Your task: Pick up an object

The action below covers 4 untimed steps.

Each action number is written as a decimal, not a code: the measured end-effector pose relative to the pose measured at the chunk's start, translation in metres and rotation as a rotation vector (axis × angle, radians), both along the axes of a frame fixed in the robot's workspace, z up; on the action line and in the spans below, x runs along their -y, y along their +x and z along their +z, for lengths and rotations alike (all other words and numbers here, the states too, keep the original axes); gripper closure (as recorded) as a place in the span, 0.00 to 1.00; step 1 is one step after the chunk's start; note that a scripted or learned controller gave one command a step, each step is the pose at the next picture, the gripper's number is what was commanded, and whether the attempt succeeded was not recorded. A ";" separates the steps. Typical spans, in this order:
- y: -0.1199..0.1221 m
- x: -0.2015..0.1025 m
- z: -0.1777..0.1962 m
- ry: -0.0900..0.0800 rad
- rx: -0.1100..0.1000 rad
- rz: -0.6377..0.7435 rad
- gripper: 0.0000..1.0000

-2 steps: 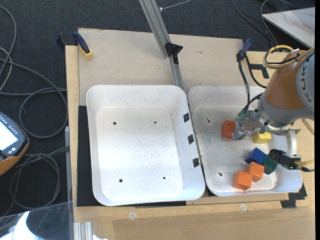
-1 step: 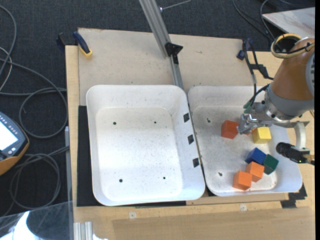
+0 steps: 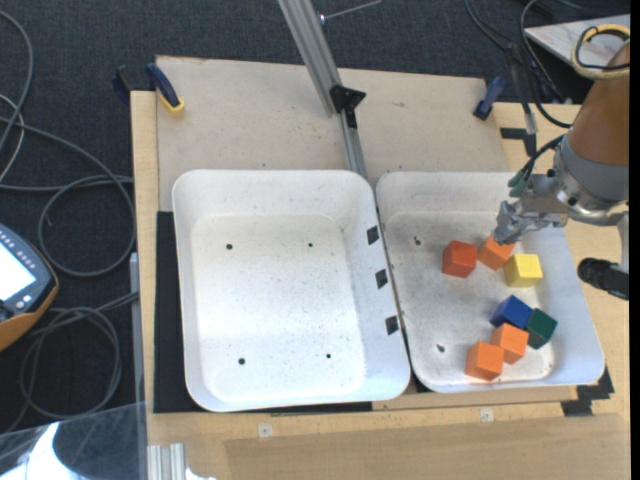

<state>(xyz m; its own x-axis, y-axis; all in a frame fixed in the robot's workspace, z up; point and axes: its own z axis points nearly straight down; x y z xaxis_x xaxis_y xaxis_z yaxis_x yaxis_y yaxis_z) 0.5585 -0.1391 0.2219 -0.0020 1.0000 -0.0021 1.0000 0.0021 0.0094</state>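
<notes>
Seven blocks crowd the right bin (image 3: 420, 363). End effector (image 3: 508, 226) sits over the orange block (image 3: 494, 254); grip probably unclear, so descend squarely, avoiding the yellow block (image 3: 524, 268).

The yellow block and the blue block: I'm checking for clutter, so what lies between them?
In the camera view, nothing but bare speckled floor of the right bin lies between the yellow block and the blue block below it.

Blocks (image 3: 505, 298) lay clustered in right bin (image 3: 430, 368); left bin (image 3: 200, 268) sat beside it; gripper (image 3: 506, 230) hung over blocks.
</notes>
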 end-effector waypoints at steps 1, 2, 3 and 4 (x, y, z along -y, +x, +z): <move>0.002 0.000 0.043 0.001 -0.003 0.000 1.00; 0.026 -0.051 0.049 0.003 -0.005 0.005 1.00; 0.047 -0.098 0.031 0.003 -0.007 0.004 1.00; 0.068 -0.138 0.022 0.003 -0.007 0.004 1.00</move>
